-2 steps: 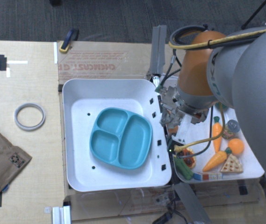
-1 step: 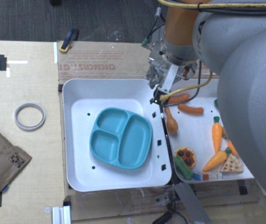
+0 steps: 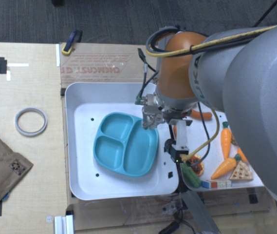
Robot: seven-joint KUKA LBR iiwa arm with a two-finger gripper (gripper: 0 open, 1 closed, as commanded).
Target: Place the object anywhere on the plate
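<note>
Your claw (image 3: 149, 122) sits over the blue plate's (image 3: 126, 150) 1 o'clock rim, can't tell if it's gripping anything. Toy carrots (image 3: 224, 155) are at 3 o'clock in the other bin (image 3: 255, 182).

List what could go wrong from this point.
1. The gripper sits at the very right edge of the blue plate; anything let go here might land on the rim and slide into the white bin.
2. The arm hides the gripper tips, so a failed pickup could go unnoticed; the carrots lie in the other bin.
</note>
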